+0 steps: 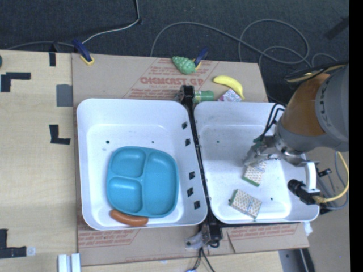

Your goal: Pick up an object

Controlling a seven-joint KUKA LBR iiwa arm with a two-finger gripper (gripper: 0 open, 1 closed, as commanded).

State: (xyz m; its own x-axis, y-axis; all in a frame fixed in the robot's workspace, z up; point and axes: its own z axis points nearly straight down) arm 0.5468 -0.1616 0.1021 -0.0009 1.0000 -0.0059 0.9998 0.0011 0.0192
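Note:
In the right bin (227, 120) lie two small patterned packets: one (254, 174) right below my gripper, another (245, 203) nearer the front wall. My gripper (257, 154) reaches down from the arm at the right, its tip just above and touching the upper packet's top edge. The left bin (96, 118) holds a blue divided plate (142, 180) and an orange sausage-shaped toy (129, 218) at the plate's front edge.
Behind the bins on the cardboard lie a yellow banana (229, 85), a green knobbly toy (184, 64) and a small green-and-pink item (218, 96). Cables loop across the dark floor at the back. The arm's body (317, 115) hangs over the right bin's right side.

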